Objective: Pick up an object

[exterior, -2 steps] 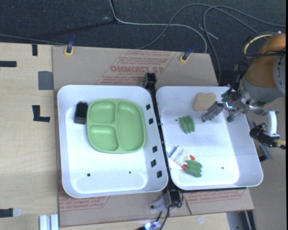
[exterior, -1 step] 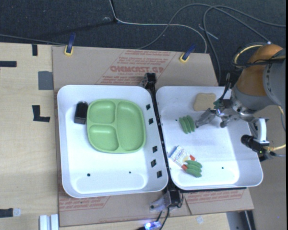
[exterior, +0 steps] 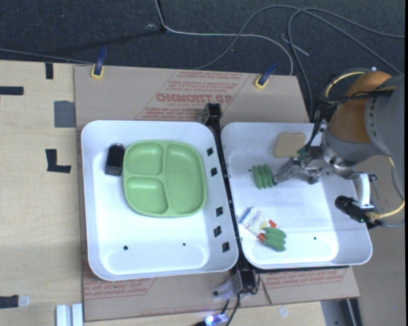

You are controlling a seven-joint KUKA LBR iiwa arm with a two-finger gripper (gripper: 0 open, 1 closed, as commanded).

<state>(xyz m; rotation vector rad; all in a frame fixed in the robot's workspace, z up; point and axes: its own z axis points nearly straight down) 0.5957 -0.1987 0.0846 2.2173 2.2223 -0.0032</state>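
In the right bin (exterior: 326, 250) a green ribbed object (exterior: 262, 176) lies near the left wall. My gripper (exterior: 280, 176) reaches in from the right, low in the bin, with its tip right beside the green ribbed object's right side. A flat tan piece (exterior: 289, 144) lies just behind the gripper. Toward the bin's front lie a small white packet (exterior: 252, 218) and a green toy vegetable with orange bits (exterior: 274, 238). Whether the gripper touches the ribbed object cannot be made out.
The left bin (exterior: 102, 236) holds a green divided plate (exterior: 165, 178) and a small black block (exterior: 114, 159) at its left. A black divider (exterior: 219, 182) runs between the bins. Cables cross the dark floor behind the bench.
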